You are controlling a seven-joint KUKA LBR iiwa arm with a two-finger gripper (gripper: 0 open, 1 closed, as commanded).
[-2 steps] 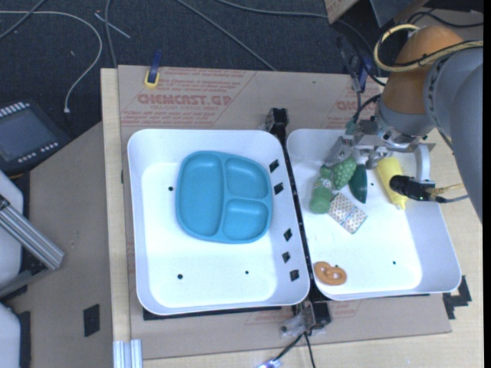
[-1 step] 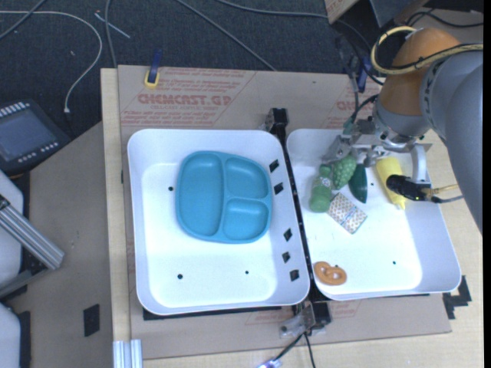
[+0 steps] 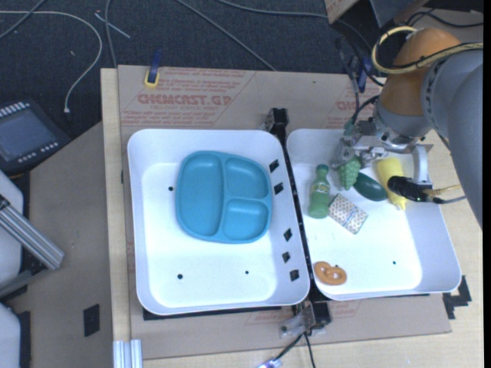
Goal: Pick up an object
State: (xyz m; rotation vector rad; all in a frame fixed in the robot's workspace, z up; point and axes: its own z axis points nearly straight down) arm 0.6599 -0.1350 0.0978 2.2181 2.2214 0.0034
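Observation:
In the right bin (image 3: pixel 399 271), my gripper (image 3: pixel 355 155) hangs low at the far side, right over a small light green object (image 3: pixel 350 174). A dark green object (image 3: pixel 371 188) and a yellow object (image 3: pixel 390 167) lie just to its right. A green bottle (image 3: pixel 320 192) lies to the left of the gripper, close to the bin's left wall. A patterned pouch (image 3: pixel 349 212) rests in front of the bottle. Nearer the front lies an orange pretzel (image 3: pixel 331 273). Nothing is visibly lifted.
The left bin (image 3: pixel 207 278) holds a blue divided plate (image 3: pixel 224 196). A black divider strip (image 3: pixel 285 205) runs between the two bins. The grey arm (image 3: pixel 453 90) comes in from the upper right, over the right bin's far corner.

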